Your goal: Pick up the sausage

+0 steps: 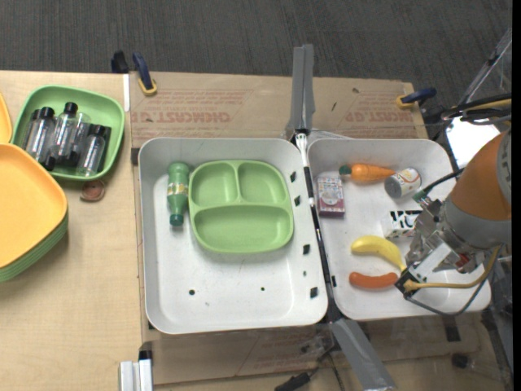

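The sausage (373, 280) is a short red-orange piece lying flat near the front edge of the right bin (456, 304). It sits just below a yellow banana (379, 249). My gripper (417, 261) hangs low over the right bin, just right of the sausage and the banana. The orange-banded arm behind it comes in from the right. Nothing shows in the gripper's hold.
The right bin also holds a carrot (370, 171), a small silver can (402, 182) and a pink box (330, 195). The left bin (228, 292) contains a green divided plate (241, 205) and a green bottle (177, 192). A green tray of vials (69, 133) and orange plates (28, 210) sit at far left.
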`<move>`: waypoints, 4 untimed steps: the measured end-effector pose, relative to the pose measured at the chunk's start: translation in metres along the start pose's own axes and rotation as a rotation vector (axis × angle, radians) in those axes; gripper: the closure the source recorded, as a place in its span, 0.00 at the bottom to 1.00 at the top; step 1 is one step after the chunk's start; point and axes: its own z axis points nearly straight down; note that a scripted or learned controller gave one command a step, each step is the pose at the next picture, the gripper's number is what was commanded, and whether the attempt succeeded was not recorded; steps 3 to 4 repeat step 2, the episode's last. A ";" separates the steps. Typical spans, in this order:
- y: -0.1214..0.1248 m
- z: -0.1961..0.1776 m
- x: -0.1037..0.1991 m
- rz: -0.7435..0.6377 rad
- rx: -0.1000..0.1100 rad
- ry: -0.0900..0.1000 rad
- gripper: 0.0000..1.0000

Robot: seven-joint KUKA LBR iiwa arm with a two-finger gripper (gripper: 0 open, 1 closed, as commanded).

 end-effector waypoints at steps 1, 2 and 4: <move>0.048 0.027 -0.035 -0.197 0.000 0.000 1.00; 0.067 -0.180 0.011 -0.117 -0.002 -0.002 1.00; 0.067 -0.180 0.011 -0.117 -0.002 -0.002 1.00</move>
